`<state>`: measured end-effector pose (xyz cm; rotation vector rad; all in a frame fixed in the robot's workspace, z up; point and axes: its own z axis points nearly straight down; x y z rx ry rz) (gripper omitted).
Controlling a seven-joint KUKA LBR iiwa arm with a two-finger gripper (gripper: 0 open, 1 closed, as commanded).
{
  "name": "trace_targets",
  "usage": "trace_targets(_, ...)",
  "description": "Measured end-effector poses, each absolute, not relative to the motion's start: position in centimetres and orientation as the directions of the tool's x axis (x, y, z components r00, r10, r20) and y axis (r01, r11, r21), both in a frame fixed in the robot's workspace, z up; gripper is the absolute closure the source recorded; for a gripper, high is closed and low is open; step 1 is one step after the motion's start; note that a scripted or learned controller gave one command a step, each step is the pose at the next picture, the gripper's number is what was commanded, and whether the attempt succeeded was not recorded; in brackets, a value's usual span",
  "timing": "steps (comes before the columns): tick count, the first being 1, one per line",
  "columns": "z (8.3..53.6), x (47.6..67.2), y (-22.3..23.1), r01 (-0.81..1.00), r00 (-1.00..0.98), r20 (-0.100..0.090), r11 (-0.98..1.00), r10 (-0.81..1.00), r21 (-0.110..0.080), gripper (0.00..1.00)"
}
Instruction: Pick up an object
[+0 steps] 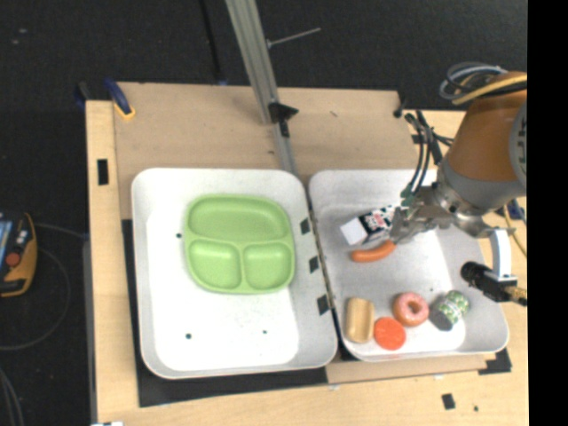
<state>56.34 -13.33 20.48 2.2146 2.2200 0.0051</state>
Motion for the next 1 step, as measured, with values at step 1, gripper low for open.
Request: trace_targets(1, 25.12, 56.53, -13.47, 1.0, -0.003, -0.002, 0.003, 1.0, 0.007, 1.0)
